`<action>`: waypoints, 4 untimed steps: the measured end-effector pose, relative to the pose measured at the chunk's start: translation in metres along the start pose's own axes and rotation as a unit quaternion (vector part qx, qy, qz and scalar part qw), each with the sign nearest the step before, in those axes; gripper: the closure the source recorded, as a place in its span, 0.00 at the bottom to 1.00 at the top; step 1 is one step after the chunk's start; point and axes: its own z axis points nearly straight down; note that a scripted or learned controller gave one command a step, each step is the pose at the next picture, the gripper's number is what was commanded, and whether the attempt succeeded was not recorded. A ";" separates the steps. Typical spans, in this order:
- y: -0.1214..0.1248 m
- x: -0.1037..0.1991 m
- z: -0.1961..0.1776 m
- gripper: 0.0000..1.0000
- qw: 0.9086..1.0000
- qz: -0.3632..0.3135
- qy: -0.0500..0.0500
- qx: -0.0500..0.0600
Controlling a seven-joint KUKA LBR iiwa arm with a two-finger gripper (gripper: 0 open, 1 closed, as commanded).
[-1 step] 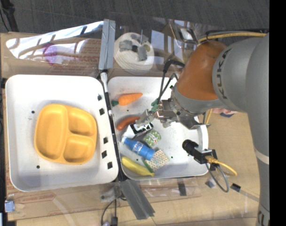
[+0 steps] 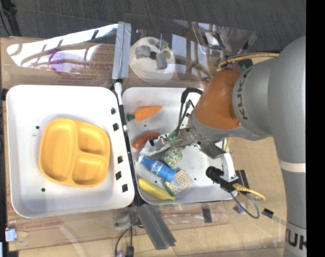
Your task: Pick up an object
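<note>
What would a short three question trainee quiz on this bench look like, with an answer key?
1. True or false: the yellow divided tray lies in the right bin.
2. Which lies nearest the right bin's far wall? A carrot B banana C blue bottle
3. Fill in: the gripper hangs over the ___ bin.

Key: 1 false, it lies in the left bin; 2 A; 3 right.

Both white bins (image 2: 23, 197) look like smooth plastic with a soft gloss. The yellow tray (image 2: 74, 151) is seen as glossy moulded plastic. The carrot (image 2: 148, 112) appears matt. The blue bottle (image 2: 158, 168) seems shiny plastic. The arm (image 2: 274, 100) is finished in smooth grey paint, its orange band (image 2: 218, 103) slightly glossy.
</note>
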 end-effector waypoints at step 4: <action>-0.030 -0.023 0.025 0.00 0.999 0.049 0.002 0.011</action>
